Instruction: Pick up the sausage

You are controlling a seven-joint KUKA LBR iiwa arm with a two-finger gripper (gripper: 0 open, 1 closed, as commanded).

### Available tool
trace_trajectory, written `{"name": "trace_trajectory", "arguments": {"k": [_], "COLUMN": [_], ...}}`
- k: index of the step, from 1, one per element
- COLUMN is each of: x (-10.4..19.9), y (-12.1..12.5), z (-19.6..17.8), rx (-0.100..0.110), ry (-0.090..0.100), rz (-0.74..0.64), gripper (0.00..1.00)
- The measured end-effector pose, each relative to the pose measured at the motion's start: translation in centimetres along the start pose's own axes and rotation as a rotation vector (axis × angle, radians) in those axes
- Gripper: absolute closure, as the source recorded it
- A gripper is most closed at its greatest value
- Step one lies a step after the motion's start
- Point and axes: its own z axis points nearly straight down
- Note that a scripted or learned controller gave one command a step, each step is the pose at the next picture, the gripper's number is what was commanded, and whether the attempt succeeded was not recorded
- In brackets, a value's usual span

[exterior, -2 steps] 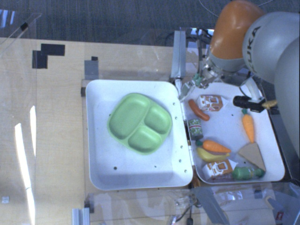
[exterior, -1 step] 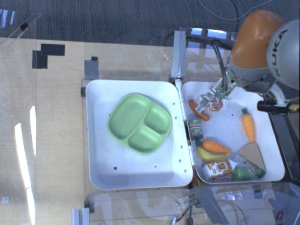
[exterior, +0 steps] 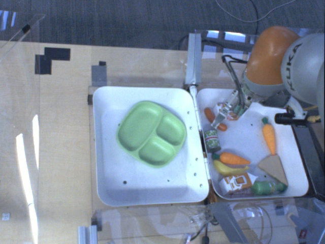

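Note:
The sausage [exterior: 209, 114] is a short reddish-brown piece lying in the right bin [exterior: 297, 151] near its far left corner. My gripper [exterior: 224, 115] hangs low just right of it, over the bin's upper left part, and covers part of the floor there. A second small reddish piece [exterior: 222, 127] shows just below the gripper; I cannot tell whether it belongs to the sausage. Nothing is visibly held.
The right bin also holds a dark green can [exterior: 212, 140], two carrots [exterior: 269, 138] [exterior: 234, 159], a banana [exterior: 226, 168], a tan wedge [exterior: 274, 168], a small box [exterior: 237, 182] and a green vegetable [exterior: 266, 187]. A green divided plate [exterior: 152, 132] lies in the left bin [exterior: 111, 187].

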Motion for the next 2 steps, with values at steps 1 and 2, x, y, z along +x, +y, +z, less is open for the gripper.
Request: {"name": "trace_trajectory", "arguments": {"k": [1,2], "x": [-1.58,-1.53], "y": [1.00,0.93], "z": [1.68,1.70], "rx": [-0.003,-0.004], "ry": [0.003,0.001], "rz": [0.158,0.154], "gripper": [0.00,0.00]}}
